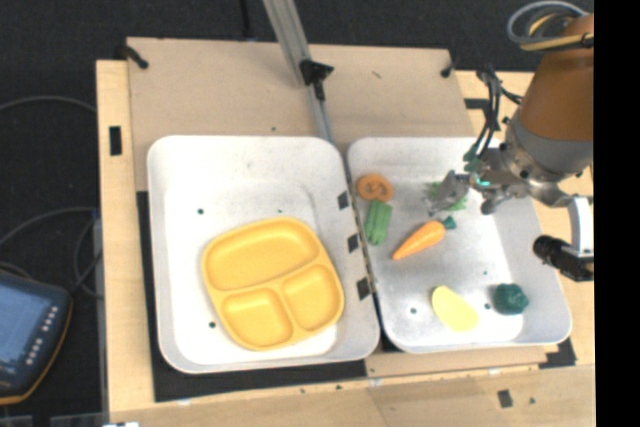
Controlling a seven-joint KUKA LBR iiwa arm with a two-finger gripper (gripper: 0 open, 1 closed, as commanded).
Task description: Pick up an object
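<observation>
The right bin (520, 245) holds several toy foods. An orange carrot (419, 239) lies near its middle, a green pickle (377, 222) and an orange round slice (373, 186) lie by its left wall. A yellow lemon-like piece (454, 308) and a dark green piece (510, 298) rest near the front. My gripper (455, 193) hangs over the right bin just above and right of the carrot, pointing left, with nothing visibly between its fingers.
The left bin (180, 175) carries a yellow divided plate (271, 282). A metal pole (278, 5) slants from the top down to the gap between the bins. A tablet (25, 325) lies off the bench at left.
</observation>
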